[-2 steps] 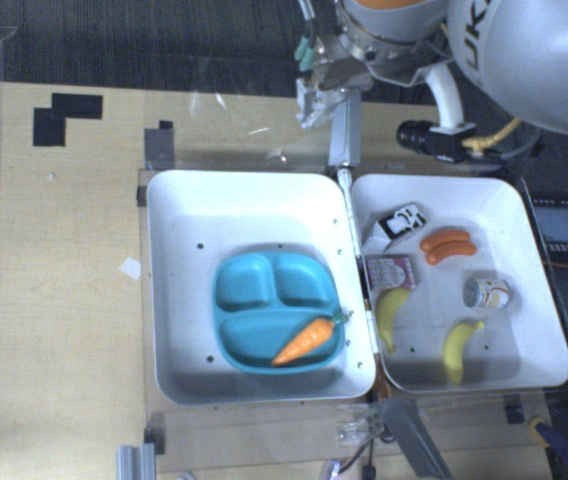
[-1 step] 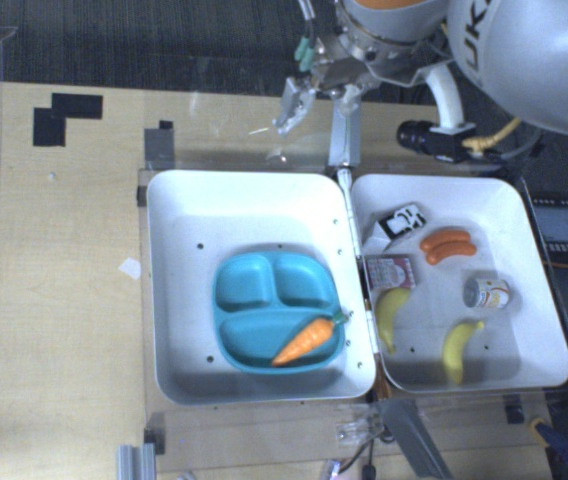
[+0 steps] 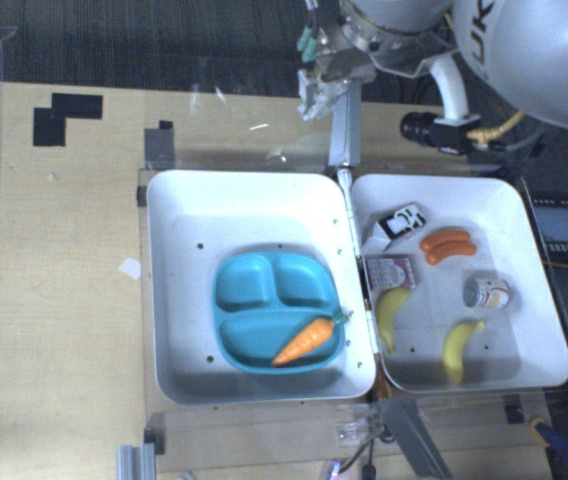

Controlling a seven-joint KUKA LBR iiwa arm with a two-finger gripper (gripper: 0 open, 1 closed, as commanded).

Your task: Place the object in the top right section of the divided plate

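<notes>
Pincer (image 3: 316, 96) is seen raised above the far edge of the bench (image 3: 64, 268), beyond both bins; whether it is open or closed cannot be told, and nothing is seen held in it. Letters "UKA" (partly cut off) are read on the grey arm (image 3: 524, 28) to the pincer's right. Carrot (image 3: 307, 339) is found well below the pincer, lying across the bottom section of the blue divided plate (image 3: 254, 298) in the left bin (image 3: 184, 228). Below and right of the pincer, the right bin (image 3: 524, 218) holds a sausage (image 3: 448, 245), a small can (image 3: 487, 293) (label unreadable), two bananas (image 3: 458, 347), a black-and-white item (image 3: 402, 221) and a printed packet (image 3: 389, 270), text illegible.
</notes>
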